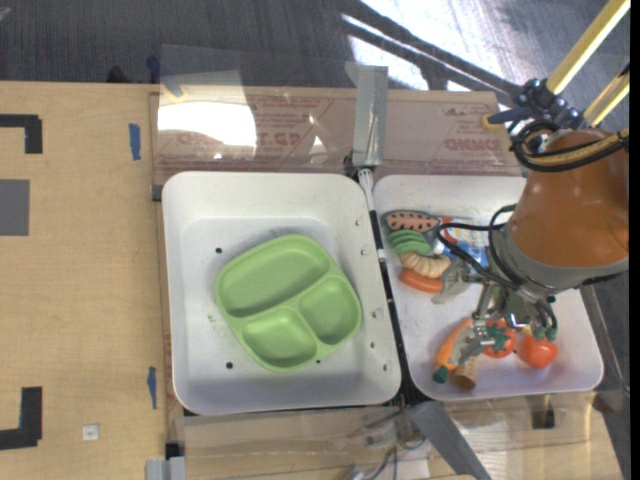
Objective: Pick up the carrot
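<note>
Carrot [451, 351] in rt bin [585, 376], end effector [500, 320] just above

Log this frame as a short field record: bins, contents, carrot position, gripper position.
left bin: holds a green divided plate
right bin: holds toy foods
carrot: near front edge of right bin, lying at a slant
tomato: right of the carrot
gripper: low over the right bin, just right of the carrot
grasp: cannot tell

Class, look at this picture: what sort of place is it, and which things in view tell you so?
Probably a robotics lab bench set up for picking practice. A grey and orange arm reaches over two white bins; one bin holds toy food, the other a green divided plate.
</note>
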Robot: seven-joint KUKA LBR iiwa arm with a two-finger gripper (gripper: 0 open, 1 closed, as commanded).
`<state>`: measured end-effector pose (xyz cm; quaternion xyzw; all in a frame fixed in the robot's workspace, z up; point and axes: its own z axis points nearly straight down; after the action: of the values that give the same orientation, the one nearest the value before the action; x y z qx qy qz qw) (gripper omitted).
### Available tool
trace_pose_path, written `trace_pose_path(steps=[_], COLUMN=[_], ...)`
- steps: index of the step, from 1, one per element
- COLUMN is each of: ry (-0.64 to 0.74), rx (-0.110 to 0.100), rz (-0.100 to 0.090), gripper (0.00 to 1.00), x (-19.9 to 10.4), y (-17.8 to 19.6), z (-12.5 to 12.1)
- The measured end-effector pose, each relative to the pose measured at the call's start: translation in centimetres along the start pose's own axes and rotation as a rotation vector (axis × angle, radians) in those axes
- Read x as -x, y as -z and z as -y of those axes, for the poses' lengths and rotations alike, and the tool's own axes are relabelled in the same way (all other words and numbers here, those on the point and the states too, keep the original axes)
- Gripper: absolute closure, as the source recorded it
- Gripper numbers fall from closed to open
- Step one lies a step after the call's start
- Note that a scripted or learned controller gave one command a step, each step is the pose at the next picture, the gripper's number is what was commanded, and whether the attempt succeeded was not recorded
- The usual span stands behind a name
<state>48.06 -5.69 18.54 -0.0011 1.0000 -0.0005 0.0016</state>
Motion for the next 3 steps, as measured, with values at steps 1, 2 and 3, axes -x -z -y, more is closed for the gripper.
trace_pose_path(steps=[1,2,3], ry=[0.461,0.422,0.32], rx=[0.003,0.0,0.0], rz=[0.003,0.003,0.008], gripper=[0.0,0.0,0.0], x=[0.8,4.7,1.8], y=[0.0,0.0,-8.9], z=[-3.4,1.8,3.5])
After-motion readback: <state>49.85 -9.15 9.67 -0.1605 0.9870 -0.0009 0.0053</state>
